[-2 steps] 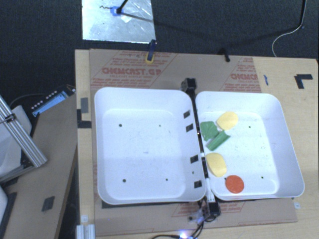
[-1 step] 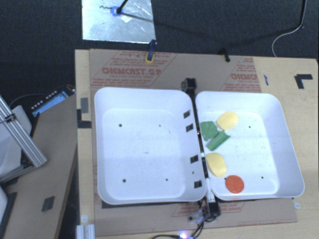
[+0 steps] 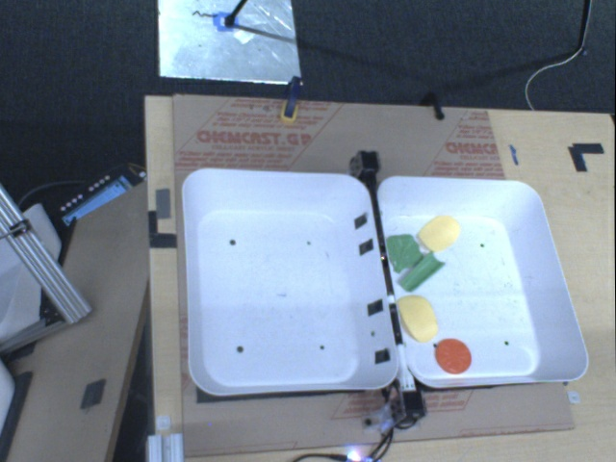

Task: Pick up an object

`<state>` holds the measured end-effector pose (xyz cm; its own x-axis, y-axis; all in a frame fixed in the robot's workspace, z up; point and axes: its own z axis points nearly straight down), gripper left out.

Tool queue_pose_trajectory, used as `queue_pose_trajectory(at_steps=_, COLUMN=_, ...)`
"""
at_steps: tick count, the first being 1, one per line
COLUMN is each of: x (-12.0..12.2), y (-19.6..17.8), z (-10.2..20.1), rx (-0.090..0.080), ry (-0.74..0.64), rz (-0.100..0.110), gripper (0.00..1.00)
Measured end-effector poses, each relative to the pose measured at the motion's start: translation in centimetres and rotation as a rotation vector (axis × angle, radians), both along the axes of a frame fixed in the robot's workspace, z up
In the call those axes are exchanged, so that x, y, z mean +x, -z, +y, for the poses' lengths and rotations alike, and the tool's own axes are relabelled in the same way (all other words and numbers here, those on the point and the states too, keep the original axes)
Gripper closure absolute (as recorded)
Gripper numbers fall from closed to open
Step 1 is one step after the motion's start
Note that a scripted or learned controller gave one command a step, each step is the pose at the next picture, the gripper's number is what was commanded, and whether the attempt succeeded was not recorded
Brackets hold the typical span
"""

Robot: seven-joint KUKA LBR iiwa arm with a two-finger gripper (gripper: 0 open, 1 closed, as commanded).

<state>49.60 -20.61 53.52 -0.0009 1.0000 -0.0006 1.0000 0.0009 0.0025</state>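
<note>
The right bin [image 3: 539, 258] holds several small objects near its left wall. A yellow oval piece [image 3: 439, 231] lies toward the back. Beside it sit a green block [image 3: 400, 250] and a green stick [image 3: 421, 272], touching each other. Closer to the front lie a second yellow piece [image 3: 418, 318] and an orange-red round disc [image 3: 453, 356].
The left bin [image 3: 279, 277] sits next to the right one, joined by a black clipped seam [image 3: 377, 268]. Both rest on a cardboard sheet [image 3: 260, 138]. A silver plate [image 3: 227, 25] lies on the dark floor behind. A metal frame [image 3: 38, 268] stands at the left.
</note>
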Motion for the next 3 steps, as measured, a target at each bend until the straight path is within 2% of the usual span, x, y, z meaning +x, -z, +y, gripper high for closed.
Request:
queue_pose_trajectory(at_steps=1, x=-0.96, y=-0.02, z=0.35, rx=-0.001, ry=-0.002, rz=-0.001, gripper=1.00)
queue_pose_trajectory(at_steps=3, x=-0.93, y=0.00, z=1.29, rx=-0.001, ry=-0.002, rz=-0.001, gripper=1.00)
